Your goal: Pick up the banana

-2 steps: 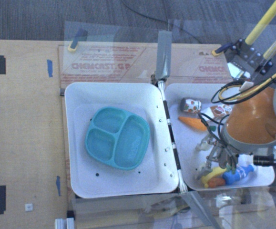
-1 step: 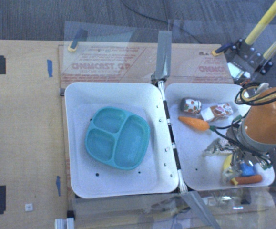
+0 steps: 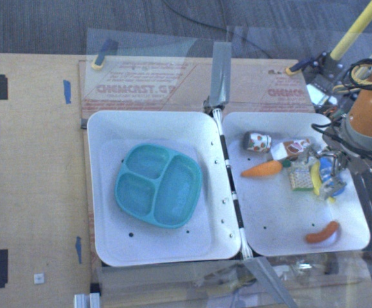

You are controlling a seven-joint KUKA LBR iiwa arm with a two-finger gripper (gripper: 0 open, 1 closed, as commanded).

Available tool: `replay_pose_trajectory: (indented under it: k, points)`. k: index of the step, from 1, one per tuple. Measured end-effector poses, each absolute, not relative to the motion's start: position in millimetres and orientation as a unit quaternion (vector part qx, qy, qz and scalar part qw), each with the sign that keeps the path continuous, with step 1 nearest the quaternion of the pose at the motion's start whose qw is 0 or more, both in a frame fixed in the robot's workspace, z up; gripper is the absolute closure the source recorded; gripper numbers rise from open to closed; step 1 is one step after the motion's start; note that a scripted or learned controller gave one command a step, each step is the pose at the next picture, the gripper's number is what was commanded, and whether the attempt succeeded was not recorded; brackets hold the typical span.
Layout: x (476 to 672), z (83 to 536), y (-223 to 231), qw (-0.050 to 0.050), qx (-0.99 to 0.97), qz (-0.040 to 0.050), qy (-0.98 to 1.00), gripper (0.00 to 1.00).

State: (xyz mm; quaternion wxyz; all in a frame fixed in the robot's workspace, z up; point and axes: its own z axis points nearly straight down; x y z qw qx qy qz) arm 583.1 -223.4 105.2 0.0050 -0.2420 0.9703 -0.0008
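- We look down on a bench (image 3: 31, 191) bearing two shallow white bins set side by side.
- The left bin (image 3: 108, 133) holds a teal plate (image 3: 159, 185) with three compartments, lying flat near the bin's middle.
- The right bin (image 3: 269, 217) holds a cluster of small things towards its far right side.
- The grey arm with its orange band (image 3: 369, 111) reaches in from the right, over the right bin's far edge.
- The gripper (image 3: 330, 165) sits low among the cluster; we cannot tell how far its fingers are parted, or whether they have hold of anything.
- An orange carrot (image 3: 261, 169) lies near the bin's middle, left of the cluster.
- A reddish sausage (image 3: 322, 232) lies well apart, near the front right corner.
- A brown and white spotted item (image 3: 256, 142) lies near the bin's back.
- The banana (image 3: 315, 178), yellow, lies just beside the gripper, to its left, partly covered by other things.
- A small white and red packet (image 3: 292, 149) lies just behind the banana.
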Motion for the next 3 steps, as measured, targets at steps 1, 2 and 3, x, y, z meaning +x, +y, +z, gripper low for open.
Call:
replay_pose_trajectory:
  k: [1, 2, 3]
  points:
    - [529.0, 99.0, -222.7, 0.018, -0.29, -0.0085, 0.957, 0.0]
    - [598.3, 95.9, -225.8, 0.009, -0.348, -0.0049, 0.937, 0.0]
    - [566.1, 98.2, -222.7, 0.015, -0.384, -0.0085, 0.923, 0.0]
